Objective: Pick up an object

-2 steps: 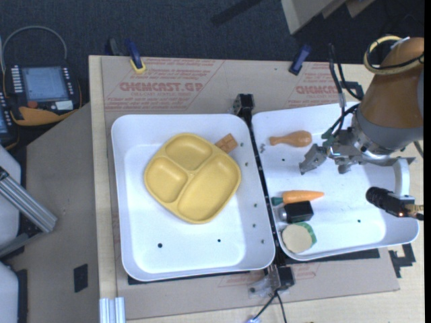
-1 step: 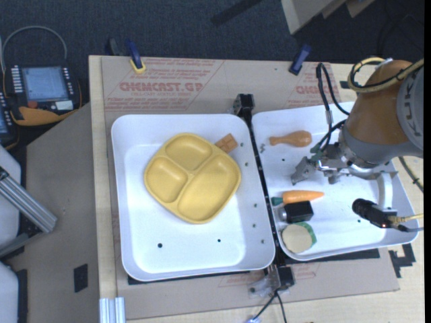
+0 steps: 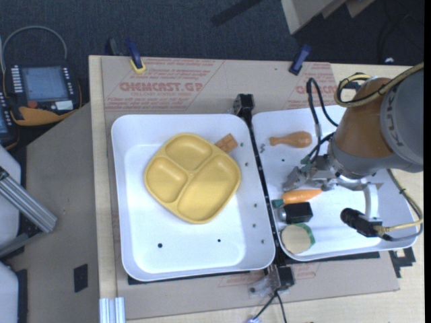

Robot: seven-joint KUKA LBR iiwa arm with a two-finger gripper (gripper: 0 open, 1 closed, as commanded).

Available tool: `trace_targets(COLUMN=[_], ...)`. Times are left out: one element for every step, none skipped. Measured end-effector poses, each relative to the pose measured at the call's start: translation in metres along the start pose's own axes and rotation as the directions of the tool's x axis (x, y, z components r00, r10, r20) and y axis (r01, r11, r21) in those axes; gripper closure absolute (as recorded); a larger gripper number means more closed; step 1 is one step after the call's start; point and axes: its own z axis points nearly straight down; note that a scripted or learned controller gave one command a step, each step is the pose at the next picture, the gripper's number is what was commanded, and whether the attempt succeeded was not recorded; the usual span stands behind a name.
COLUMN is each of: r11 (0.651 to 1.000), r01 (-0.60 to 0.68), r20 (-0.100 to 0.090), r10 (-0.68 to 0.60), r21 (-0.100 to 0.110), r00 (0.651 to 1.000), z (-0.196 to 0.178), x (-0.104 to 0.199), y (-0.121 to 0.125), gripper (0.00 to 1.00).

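**Operator:** Carrot is my pick for this try: the small orange piece in the right bin, lying close to the bin's left wall, about midway between its far and near edges. From the overhead camera, its long axis runs left to right, nearly level, with the right end tipped slightly far.

**Second:** Where is the gripper against it?

**Operator:** The gripper sits just on the far side of the carrot, a touch to its right, under the orange wrist. The carrot lies nearward and slightly left of it, very close, maybe touching; I can't separate them in this view.

**Second:** Open or closed?

**Operator:** I can't tell. The wrist body hides that part, and I see nothing clearly held.

**Second:** Anything crowding it?

**Operator:** A black block just near of the carrot, a round green-rimmed lid nearer still, a tan drumstick toy on the far side. The yellow divided plate sits in the left bin, well apart.

**Second:** So the move?

**Operator:** My judgement: shift slightly nearward and close across the carrot's short width, far to near.
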Motion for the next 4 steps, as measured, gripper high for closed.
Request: trace_targets(r11=[1.000,1.000,1.000,1.000], r01=[-0.001,0.001,0.002,0.002], r20=[0.002,0.001,0.001,0.000], r10=[0.001,-0.001,-0.002,-0.002], r21=[-0.010,-0.006,-0.008,-0.003], r00=[1.000,1.000,1.000,1.000], z=[-0.014,-0.063,-0.127,-0.134], x=[-0.001,-0.009,-0.011,-0.011], y=[0.002,0.009,0.014,0.015], gripper=[1.00,1.00,1.00,1.00])
